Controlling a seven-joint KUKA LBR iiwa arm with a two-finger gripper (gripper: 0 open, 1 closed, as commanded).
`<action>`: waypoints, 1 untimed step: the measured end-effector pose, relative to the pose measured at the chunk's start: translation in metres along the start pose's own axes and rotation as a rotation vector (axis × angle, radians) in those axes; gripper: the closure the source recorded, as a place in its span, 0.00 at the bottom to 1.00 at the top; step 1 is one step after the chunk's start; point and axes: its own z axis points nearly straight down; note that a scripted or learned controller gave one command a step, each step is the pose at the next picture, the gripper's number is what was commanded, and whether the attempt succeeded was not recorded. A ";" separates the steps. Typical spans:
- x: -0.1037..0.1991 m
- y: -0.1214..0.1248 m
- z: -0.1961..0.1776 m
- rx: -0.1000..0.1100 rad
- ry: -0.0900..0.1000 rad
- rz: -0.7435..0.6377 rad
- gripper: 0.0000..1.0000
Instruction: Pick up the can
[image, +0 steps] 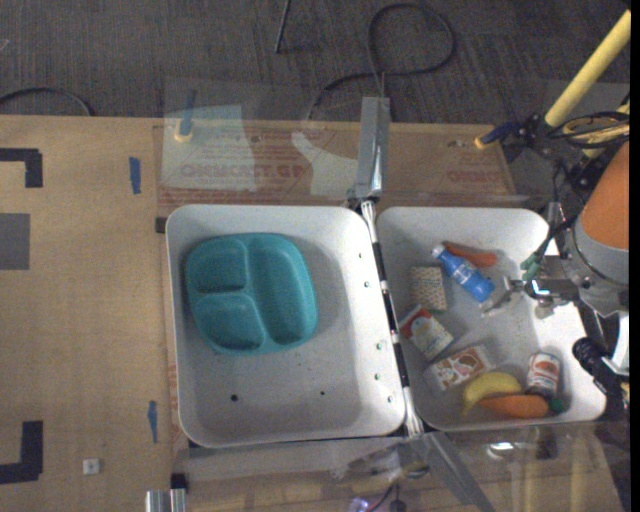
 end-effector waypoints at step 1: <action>-0.060 -0.025 0.125 -0.010 -0.004 -0.013 0.00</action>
